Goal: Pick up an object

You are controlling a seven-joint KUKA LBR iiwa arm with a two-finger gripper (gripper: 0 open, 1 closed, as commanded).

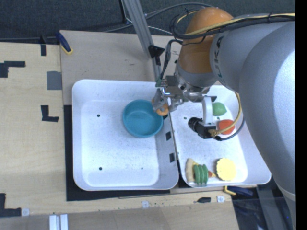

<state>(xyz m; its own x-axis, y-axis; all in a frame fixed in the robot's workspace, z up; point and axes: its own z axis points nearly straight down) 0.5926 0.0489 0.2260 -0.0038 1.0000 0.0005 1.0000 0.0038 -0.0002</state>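
Gripper (162,104) hangs at right rim of blue bowl (142,118), over divider between bins. Small orange object (163,110) sits between jaws: clenched on it, apparently lifted. Bowl rests in left bin (96,143), untouched.

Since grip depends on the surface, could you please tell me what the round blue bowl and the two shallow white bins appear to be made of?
The round blue bowl looks like moulded plastic: uniform colour, smooth walls, soft sheen, though glazed ceramic cannot be excluded. The left white bin and the right white bin look like thin formed plastic with a finely speckled finish and rounded corners.
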